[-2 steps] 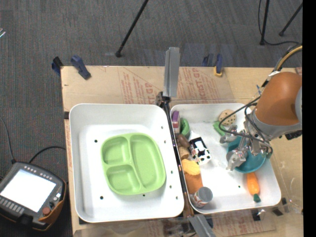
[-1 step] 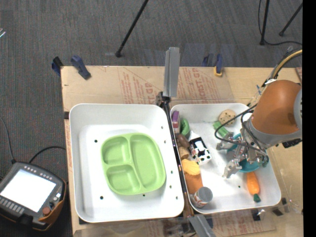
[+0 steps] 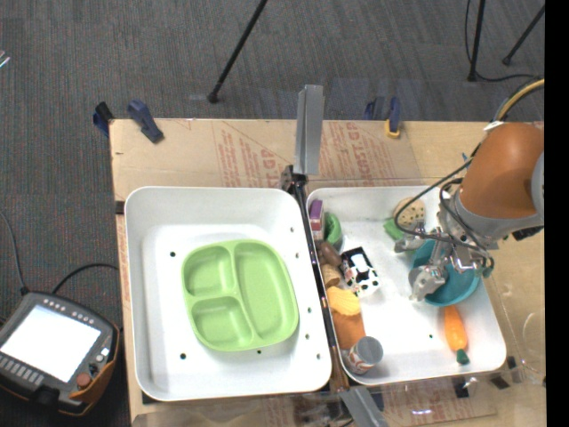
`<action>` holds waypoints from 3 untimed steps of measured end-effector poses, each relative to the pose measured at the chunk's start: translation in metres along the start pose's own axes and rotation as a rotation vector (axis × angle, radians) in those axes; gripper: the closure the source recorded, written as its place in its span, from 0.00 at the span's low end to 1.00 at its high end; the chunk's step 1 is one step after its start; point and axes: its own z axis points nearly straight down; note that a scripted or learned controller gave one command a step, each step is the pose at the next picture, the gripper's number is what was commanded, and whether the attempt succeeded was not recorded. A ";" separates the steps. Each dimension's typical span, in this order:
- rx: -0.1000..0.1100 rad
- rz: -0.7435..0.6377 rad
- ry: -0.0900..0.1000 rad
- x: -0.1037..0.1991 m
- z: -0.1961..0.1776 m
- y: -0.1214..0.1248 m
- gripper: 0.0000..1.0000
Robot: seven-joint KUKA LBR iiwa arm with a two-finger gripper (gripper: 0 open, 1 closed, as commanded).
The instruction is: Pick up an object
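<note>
Gripper (image 3: pixel 433 274): low in the right bin (image 3: pixel 404 354), at the teal bowl (image 3: pixel 455 285); whether open or closed, cannot tell. Nothing visibly lifted; pick appears outstanding.

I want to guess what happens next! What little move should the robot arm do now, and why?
Probably lower straight down a little. The end effector hangs over the teal bowl in the right bin, and nothing shows between its fingers.

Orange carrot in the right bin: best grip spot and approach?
Take the carrot across its orange middle, coming straight down. It lies flat and slim, green tip toward the bin's near corner, so close across the narrow width; the bowl crowds its upper end.
</note>
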 end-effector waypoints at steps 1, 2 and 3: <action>-0.001 0.147 0.002 0.066 0.000 -0.005 0.00; -0.002 0.143 -0.001 0.064 -0.010 -0.003 1.00; -0.002 0.142 0.000 0.064 -0.009 -0.003 0.00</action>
